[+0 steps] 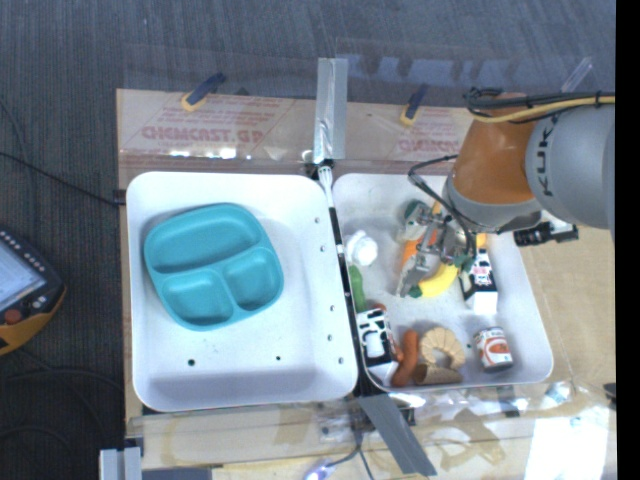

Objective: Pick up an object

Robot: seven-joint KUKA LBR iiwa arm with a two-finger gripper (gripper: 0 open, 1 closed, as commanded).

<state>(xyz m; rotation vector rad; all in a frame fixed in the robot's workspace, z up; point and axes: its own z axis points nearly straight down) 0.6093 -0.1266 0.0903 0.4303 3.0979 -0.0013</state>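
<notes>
Hovering over the right bin (530, 363) clutter, jaws (425, 258) unreadable as open or closed; "KU" lettering on arm (555, 163).

Bright even overhead light, soft shadows, slight blur, mild glare

tray (212, 263): smooth blue plastic, a bit shiny
bins (160, 368): smooth white plastic
bench (150, 118): brown board under clear shiny film
floor (100, 28): rough dark carpet
</notes>
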